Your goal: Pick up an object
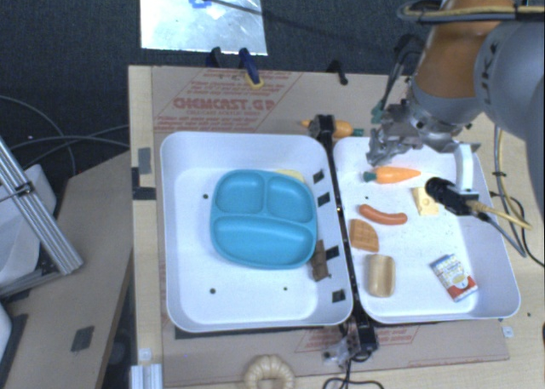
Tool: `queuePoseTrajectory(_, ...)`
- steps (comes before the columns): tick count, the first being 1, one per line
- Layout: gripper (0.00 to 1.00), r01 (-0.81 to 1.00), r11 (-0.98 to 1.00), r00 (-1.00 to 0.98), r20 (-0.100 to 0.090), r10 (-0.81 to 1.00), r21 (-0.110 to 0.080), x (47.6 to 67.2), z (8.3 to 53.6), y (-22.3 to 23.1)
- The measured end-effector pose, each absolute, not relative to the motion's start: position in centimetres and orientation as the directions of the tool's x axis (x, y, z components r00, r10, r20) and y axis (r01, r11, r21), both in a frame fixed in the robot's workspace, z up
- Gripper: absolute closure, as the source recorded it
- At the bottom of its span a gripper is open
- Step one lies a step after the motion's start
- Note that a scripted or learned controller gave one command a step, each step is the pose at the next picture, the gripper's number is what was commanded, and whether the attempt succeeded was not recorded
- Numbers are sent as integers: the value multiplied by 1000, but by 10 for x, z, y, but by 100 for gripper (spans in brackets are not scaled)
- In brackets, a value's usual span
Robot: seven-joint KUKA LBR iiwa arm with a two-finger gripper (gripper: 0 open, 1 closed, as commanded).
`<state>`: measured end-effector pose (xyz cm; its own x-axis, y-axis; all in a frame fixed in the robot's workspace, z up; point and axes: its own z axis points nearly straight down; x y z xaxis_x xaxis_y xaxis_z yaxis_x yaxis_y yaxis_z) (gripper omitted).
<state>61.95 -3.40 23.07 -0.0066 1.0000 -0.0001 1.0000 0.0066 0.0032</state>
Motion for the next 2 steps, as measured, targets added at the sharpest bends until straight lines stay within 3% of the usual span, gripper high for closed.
queuePoseTrajectory(1, 100, 1000, 0, 0, 0, 1000, 1, 609, 233, -41)
queuePoseTrajectory(2, 100, 1000, 4, -4, 1, 1000, 2, 611, 234, -38)
